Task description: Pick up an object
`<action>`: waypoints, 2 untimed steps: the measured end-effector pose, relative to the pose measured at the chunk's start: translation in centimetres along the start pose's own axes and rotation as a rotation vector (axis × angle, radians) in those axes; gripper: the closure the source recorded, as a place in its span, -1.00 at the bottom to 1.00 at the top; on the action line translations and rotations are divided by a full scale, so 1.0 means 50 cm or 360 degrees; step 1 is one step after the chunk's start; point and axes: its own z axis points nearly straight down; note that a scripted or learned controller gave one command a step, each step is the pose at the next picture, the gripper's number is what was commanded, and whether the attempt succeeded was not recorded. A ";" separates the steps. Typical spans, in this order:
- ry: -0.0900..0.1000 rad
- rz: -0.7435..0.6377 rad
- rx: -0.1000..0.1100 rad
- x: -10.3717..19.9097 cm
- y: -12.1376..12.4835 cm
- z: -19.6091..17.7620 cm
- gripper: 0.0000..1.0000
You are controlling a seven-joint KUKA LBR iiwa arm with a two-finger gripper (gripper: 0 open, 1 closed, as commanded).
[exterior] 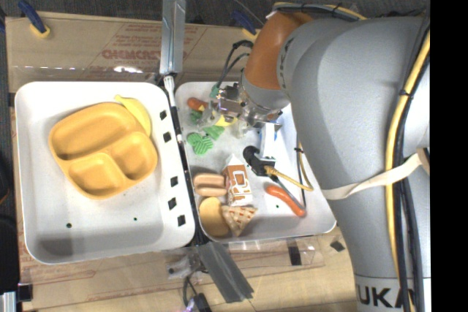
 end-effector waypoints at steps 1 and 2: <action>0.0001 -0.0009 0.0003 0.002 0.000 -0.019 1.00; 0.0001 0.0196 -0.0008 -0.085 0.067 -0.192 1.00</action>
